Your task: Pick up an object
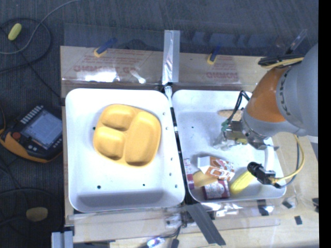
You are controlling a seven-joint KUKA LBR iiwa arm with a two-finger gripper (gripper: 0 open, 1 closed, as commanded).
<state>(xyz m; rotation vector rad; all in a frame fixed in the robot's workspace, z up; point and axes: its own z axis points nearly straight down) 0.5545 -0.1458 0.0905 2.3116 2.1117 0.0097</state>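
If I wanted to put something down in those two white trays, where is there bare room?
The left bin has bare floor around the yellow tray, widest along its near edge. In the right bin, the far-left corner is bare; its near end is crowded with packets and a yellow object, with the gripper above.

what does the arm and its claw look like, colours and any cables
The arm is a bulky rounded grey casing with a wide orange band above the wrist. Below the band sits a grey wrist section, then a small metallic claw with green detail. A black cable loops beside the wrist, and a yellow cable curves off the lower side.
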